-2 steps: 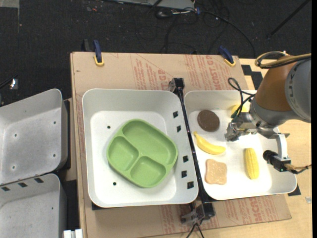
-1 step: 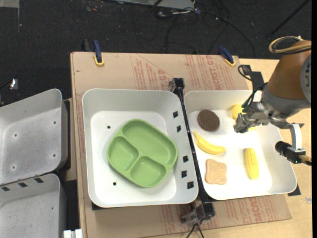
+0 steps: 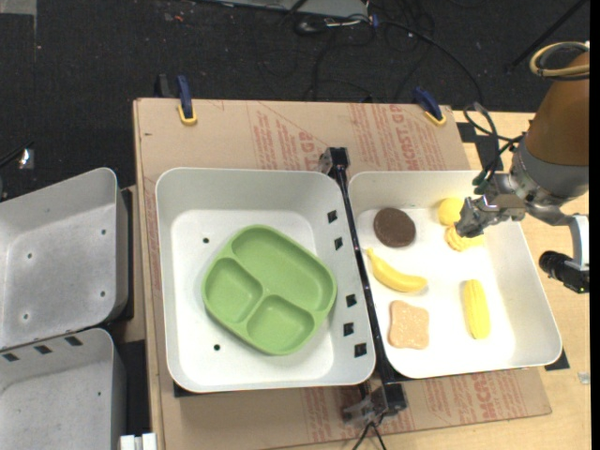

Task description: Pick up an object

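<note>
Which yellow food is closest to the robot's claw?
The small yellow piece at the right bin's back, right beside the gripper. The banana and corn cob lie nearer the front.

You had the gripper (image 3: 472, 219) low over the far part of the right bin (image 3: 534, 298), with the arm (image 3: 560, 139) coming in from its right. A small rounded item (image 3: 449, 210) sat just to its left and a second small piece (image 3: 457, 241) lay directly under its tip. Further left of the gripper lay the round patty (image 3: 395, 227). Nearer the camera than the gripper, to its left, lay the banana (image 3: 397, 274) and beyond that the toast slice (image 3: 409, 325). Almost straight in front of the gripper, toward you, lay the corn cob (image 3: 475, 308). Well off to its left, the left bin (image 3: 178, 279) held the divided plate (image 3: 269, 290).
</note>
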### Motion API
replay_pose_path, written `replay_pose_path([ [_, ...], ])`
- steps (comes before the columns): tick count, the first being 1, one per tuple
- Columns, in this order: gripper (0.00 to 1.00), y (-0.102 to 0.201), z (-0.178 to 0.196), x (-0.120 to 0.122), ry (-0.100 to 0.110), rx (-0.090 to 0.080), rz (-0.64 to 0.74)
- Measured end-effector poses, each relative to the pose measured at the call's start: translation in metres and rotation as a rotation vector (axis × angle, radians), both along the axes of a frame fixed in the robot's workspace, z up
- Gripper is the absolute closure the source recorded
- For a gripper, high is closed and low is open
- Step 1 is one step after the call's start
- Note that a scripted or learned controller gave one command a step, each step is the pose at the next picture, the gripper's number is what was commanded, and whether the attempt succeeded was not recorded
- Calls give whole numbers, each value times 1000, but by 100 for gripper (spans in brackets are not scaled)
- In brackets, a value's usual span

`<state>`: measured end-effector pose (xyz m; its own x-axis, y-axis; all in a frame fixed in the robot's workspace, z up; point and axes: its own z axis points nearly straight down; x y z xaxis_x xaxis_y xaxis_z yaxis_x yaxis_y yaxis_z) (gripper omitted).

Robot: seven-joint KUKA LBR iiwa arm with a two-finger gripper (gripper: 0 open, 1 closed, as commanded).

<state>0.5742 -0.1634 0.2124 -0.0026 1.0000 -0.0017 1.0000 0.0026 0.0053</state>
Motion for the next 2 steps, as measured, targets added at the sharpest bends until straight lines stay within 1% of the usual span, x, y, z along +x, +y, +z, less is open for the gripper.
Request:
replay_pose_path([
  [1, 100, 53, 2, 0, 6, 4, 5],
  [2, 100, 105, -3, 4, 6, 3, 5],
])
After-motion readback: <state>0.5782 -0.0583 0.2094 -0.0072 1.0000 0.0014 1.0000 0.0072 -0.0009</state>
